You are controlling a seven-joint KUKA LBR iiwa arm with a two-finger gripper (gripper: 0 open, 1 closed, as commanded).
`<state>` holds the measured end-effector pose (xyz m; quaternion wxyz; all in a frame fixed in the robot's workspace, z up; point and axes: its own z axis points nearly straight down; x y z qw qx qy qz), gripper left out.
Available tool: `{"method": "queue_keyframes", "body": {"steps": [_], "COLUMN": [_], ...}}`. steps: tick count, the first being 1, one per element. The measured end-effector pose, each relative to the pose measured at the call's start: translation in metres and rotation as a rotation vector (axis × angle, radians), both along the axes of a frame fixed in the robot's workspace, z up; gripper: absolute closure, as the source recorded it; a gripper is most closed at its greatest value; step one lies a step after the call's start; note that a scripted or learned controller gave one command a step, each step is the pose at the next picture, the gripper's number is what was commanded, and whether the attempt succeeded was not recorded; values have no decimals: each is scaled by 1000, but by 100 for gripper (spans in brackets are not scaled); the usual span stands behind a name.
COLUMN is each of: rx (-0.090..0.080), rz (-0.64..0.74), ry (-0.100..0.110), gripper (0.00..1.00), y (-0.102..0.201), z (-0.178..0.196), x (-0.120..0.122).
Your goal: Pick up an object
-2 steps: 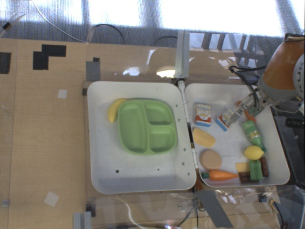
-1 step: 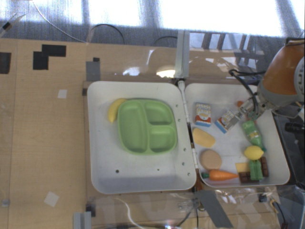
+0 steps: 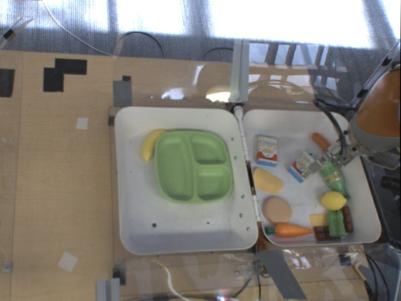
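- Gripper [image 3: 332, 157]: low over the right bin [image 3: 371, 227]; finger state cannot be told. Judged step: the approach, nothing lifted.
- Just beneath: green bottle [image 3: 335, 179], the likely pick; the next move calls for a straight descent onto it.
- Just beside, leftward: small carton [image 3: 302, 166]; behind: orange sausage [image 3: 320, 141].
- Nearer the camera: lemon [image 3: 334, 200], carrot [image 3: 292, 231].
- Far left: green plate [image 3: 192, 166] and banana [image 3: 149, 144] in the left bin [image 3: 135, 231].
- Surface: wooden bench [image 3: 56, 187].

Right bin [image 3: 371, 221] crowded; bare floor below green plate [image 3: 192, 165].
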<state>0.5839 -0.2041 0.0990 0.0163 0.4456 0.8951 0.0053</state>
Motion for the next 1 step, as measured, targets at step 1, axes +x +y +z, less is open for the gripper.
{"method": "queue_keyframes", "body": {"steps": [1], "rx": [-5], "rz": [6], "ry": [-11], "gripper": [100], "y": [0], "z": [14], "x": [4]}}
